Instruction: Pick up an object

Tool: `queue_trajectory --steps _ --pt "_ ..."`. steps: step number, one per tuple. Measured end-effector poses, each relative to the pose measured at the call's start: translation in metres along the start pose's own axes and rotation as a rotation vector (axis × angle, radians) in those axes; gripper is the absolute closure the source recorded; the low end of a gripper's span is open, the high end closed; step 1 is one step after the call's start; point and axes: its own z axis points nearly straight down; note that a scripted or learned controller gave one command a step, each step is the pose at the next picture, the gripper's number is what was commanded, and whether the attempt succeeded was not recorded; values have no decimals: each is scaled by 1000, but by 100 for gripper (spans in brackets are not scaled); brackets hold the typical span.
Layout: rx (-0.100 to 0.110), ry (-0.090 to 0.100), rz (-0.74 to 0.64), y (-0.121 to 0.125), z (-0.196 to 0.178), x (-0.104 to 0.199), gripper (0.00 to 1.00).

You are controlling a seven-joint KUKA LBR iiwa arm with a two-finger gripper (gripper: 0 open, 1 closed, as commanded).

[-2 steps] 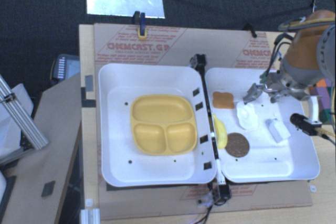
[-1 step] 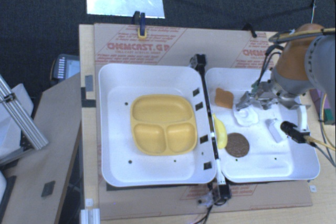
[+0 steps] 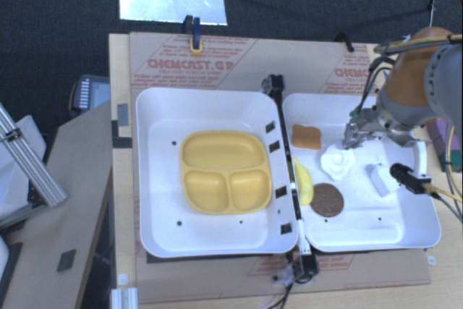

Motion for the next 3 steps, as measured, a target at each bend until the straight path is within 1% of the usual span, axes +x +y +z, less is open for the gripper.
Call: queue_trajectory --steps 1,3 --pt "1 1 -2 2 -47 7 100" --pt "1 0 1 -2 -137 2 100"
